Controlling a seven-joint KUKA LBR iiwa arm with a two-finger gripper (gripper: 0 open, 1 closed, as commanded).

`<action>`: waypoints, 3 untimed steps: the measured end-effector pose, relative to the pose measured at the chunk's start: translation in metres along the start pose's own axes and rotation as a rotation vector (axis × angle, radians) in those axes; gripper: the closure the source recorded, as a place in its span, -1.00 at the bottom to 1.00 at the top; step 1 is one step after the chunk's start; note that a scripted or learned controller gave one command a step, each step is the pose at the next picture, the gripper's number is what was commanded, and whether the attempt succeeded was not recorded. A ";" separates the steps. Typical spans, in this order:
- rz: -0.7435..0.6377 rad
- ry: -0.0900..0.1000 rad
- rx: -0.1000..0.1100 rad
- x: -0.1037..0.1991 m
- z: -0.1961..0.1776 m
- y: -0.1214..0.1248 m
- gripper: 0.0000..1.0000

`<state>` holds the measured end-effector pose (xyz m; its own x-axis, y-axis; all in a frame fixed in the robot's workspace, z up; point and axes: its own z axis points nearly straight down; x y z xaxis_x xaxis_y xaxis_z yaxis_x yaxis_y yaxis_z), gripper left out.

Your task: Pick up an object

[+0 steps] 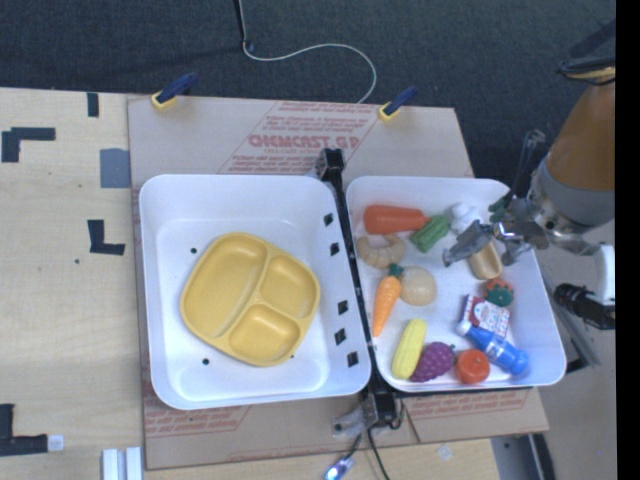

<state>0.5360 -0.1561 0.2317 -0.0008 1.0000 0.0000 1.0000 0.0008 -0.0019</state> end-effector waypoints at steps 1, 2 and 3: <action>-0.008 0.005 0.006 0.100 0.023 -0.042 -1.00; -0.006 0.003 0.005 0.165 0.050 -0.054 -1.00; -0.010 0.005 -0.018 0.235 -0.137 -0.048 -1.00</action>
<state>0.4885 0.0786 0.3692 -0.0112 0.9999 0.0053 0.9998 0.0112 0.0162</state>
